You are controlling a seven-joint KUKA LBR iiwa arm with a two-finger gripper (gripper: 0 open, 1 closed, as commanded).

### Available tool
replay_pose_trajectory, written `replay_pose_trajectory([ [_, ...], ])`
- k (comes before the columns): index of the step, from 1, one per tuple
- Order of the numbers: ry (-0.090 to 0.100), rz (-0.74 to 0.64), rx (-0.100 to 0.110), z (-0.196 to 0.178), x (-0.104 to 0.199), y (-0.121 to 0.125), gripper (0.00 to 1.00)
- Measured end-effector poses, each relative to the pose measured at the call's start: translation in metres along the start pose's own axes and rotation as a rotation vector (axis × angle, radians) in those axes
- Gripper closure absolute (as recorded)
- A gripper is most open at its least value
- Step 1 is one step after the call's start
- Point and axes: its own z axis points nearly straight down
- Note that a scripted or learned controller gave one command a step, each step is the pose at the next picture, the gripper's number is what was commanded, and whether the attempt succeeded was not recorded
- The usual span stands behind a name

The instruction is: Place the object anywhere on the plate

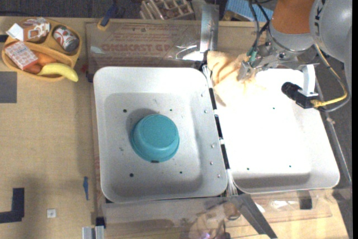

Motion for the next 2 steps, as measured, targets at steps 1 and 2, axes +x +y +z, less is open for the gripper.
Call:
replay_pose_trajectory([
  [1, 0.000, 0.000, -0.002, -0.040, -0.001, 0.001, 1.00],
  [2, 0.003, -0.399, 0.000, -0.031, 0.051, -0.004, 1.00],
])
